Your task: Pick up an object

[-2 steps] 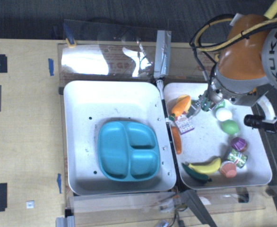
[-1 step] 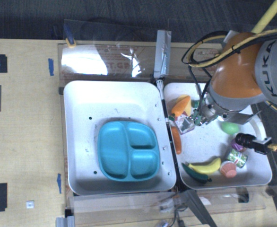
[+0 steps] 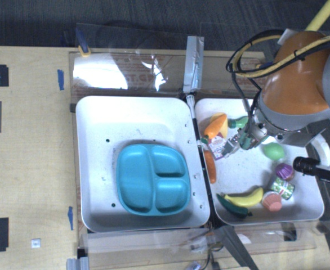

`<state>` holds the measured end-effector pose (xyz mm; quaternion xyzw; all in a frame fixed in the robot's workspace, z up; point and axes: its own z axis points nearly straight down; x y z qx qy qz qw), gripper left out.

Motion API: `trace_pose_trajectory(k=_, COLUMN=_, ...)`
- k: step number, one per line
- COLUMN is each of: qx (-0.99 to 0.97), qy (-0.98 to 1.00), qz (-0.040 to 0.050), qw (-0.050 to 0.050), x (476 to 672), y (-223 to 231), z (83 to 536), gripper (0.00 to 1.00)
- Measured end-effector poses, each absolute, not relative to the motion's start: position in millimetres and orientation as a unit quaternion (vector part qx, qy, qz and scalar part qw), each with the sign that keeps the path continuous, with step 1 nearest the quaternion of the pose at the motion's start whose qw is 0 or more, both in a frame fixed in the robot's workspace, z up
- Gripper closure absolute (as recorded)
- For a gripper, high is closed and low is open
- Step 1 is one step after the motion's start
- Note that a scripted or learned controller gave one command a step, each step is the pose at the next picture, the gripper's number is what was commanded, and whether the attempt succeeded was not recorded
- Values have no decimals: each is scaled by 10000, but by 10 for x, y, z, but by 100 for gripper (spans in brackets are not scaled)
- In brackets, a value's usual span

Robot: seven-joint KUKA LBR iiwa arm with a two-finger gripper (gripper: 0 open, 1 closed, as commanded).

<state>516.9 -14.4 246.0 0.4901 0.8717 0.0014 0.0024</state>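
Note:
My gripper (image 3: 236, 143) hangs low over the upper left part of the right bin (image 3: 314, 210), under the grey and orange wrist. Just to its left lies a small white and red packet (image 3: 217, 147), close to or touching the gripper tip. Behind the packet sits an orange and yellow piece (image 3: 216, 125). An orange carrot (image 3: 210, 167) lies along the bin's left wall. A green ball (image 3: 274, 151) rests to the right of the gripper. Nothing can be seen held in the gripper.
At the right bin's front lie a yellow banana (image 3: 245, 197) on a dark green item (image 3: 233, 206), a pink piece (image 3: 271, 202) and a purple and green can (image 3: 284, 180). The left bin (image 3: 92, 122) holds a blue divided plate (image 3: 152, 178). Cables loop above the arm.

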Motion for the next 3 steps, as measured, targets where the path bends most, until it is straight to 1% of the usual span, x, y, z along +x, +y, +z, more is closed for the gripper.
trace_pose_trajectory(k=1, qx=5196, qy=8544, qz=-5, qw=-9, x=5954, y=266, z=1820, gripper=100)
trace_pose_trajectory(k=2, qx=5926, qy=8055, qz=24, qw=2, x=5884, y=968, z=1226, gripper=100)
trace_pose_trajectory(k=3, qx=5906, qy=8070, qz=13, qw=7, x=5694, y=1055, z=1545, gripper=100)
